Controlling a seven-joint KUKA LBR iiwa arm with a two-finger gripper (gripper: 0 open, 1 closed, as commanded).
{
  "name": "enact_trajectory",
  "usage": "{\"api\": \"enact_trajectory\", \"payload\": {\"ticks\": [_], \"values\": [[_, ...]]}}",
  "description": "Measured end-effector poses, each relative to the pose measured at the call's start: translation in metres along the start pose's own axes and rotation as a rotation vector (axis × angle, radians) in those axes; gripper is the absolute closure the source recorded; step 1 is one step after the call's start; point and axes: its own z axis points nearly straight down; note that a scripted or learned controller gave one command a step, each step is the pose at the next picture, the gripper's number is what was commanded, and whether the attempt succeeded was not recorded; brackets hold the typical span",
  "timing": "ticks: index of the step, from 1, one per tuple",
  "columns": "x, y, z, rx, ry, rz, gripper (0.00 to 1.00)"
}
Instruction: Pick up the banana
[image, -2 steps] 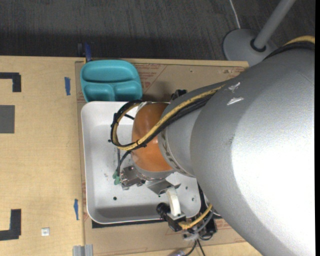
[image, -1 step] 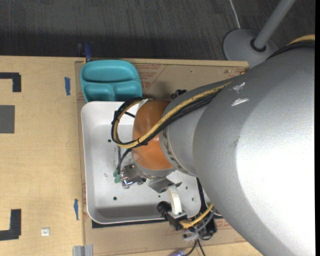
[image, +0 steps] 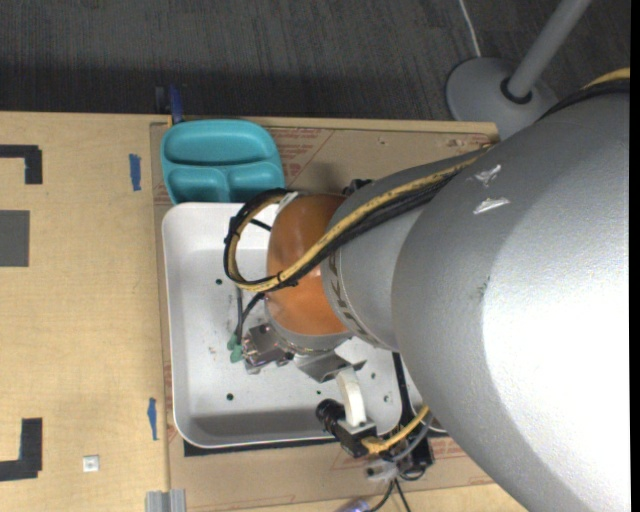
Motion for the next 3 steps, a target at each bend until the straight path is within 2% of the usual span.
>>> {"api": "enact_trajectory", "payload": {"ticks": [3], "values": [[0.001,0.001,-0.029,-0.004,0.000,0.001,1.00]]}}
